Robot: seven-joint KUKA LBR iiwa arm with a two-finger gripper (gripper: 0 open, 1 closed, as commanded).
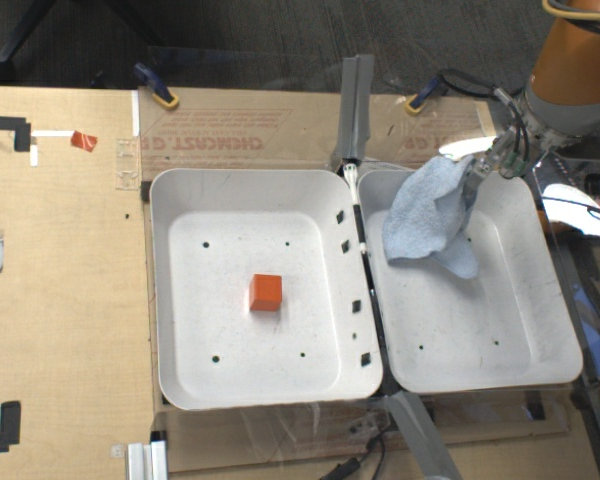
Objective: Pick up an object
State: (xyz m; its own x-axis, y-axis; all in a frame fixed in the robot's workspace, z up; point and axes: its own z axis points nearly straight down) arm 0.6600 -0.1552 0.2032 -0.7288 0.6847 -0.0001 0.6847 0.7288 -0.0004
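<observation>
While lifted above the right bin (540,358), light-blue cloth (430,218) hanging from gripper (477,173) at its upper right corner, fingers pinched on the fabric; draped down and leftward. Orange block (266,292) well apart in left bin (180,368); divider between.

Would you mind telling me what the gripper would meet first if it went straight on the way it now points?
The gripper points down and left with the light blue cloth hanging at its tip; past the cloth it would probably meet the right bin's floor, though depth is hard to judge.
</observation>
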